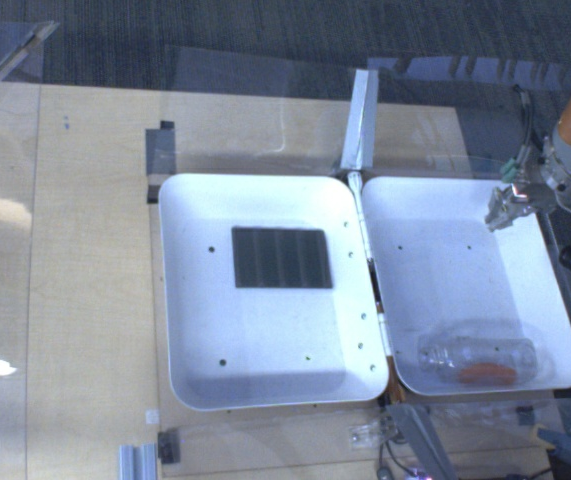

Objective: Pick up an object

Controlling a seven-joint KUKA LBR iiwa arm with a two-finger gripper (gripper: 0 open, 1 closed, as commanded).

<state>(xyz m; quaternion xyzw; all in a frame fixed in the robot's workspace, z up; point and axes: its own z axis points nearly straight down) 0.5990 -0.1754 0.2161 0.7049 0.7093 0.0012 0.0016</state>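
Hovering over the right bin's [465, 268] far right corner, the gripper [506, 206] holds nothing visible; its finger spread cannot be told. A clear bottle [477, 357] lies near the bin's near edge. The left bin [195, 298] has a dark panel [281, 258].

- clear plastic bottle [478, 357] lying on its side in the right bin [445, 218], down near the front edge
- something orange shows through along its lower side
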